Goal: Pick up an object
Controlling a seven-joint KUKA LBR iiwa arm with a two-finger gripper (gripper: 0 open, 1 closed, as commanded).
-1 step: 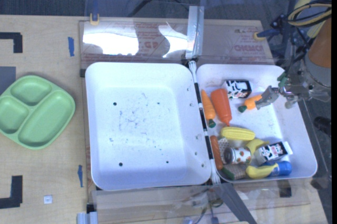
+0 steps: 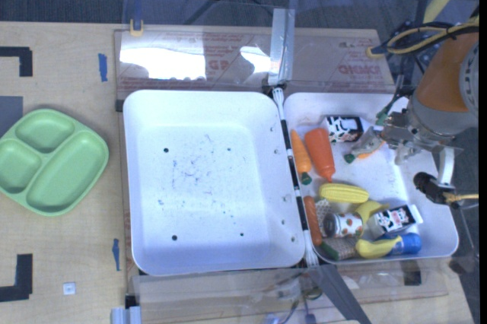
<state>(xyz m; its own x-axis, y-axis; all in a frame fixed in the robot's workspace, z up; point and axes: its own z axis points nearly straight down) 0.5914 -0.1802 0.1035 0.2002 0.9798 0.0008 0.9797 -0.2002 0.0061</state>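
Toys (image 2: 346,216) crowd the right bin (image 2: 449,239) — the tool (image 2: 378,138) hovers above; its grip state can't be told.

white bins (image 2: 202,117), green plate (image 2: 50,160), orange carrot (image 2: 320,152), yellow corn (image 2: 344,193)

Red lettering on clear panels (image 2: 228,56) behind bins (mirrored, too blurred to read); no other legible text.
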